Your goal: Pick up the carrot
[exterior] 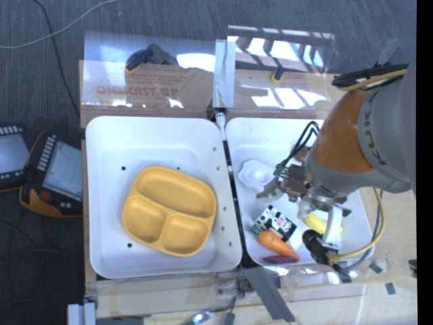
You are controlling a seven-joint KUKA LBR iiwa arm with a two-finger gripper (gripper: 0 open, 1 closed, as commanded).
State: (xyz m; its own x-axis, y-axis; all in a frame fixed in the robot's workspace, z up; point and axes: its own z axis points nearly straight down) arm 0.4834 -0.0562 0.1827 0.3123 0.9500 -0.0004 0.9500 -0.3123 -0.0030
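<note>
Carrot at the right bin's near edge, arm hanging just beyond it.

The small orange plastic carrot (277, 243) lies in the right-hand shallow white bin (238, 181), near its front wall, long axis running left to right with a slight tilt, beside a black-and-white patterned block (273, 220) and above a dark purple piece (279, 258). The grey two-finger gripper (318, 208) sits up and right of the carrot; whether it is parted or clenched cannot be told. I judge it must shift down-left.

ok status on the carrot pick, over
Gripper low in right bin, above the toys, nothing seen held. Carrot lying near bin's front edge, untouched. Black-and-white block right beside carrot, purple piece in front.
</note>
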